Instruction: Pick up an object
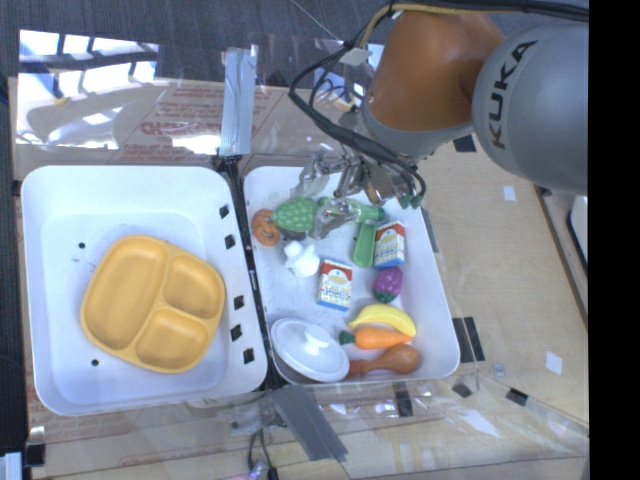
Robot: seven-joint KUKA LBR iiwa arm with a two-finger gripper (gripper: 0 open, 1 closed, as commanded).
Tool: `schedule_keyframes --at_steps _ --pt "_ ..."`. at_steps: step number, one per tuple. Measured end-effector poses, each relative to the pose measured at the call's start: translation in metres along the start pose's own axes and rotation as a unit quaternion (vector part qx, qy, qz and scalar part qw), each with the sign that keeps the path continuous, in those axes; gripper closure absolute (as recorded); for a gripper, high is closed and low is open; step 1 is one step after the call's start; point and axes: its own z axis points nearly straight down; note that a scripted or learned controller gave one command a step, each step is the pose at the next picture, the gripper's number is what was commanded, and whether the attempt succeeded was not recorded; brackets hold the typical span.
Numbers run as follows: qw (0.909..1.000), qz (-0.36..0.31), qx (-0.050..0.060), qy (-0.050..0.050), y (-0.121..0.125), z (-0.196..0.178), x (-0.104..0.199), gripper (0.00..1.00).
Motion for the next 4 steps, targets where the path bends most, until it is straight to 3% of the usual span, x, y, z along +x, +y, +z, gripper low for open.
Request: schedule_keyframes --at_steps 1,2,3,4 --pt "0.9892 -0.146 -0.004 0.006 -0.09 0.112 0.009 1.0" --pt "0.9991 -0.043 -0.001 0.002 -0.068 0.064 -0.033 1.0" --pt "0.9916 -0.129 -0.003 0.004 -0.117 0.12 0.043 1.0" --pt "0.9901 -0.14 0.001 -0.001 -0.123 0.009 -0.02 1.0"
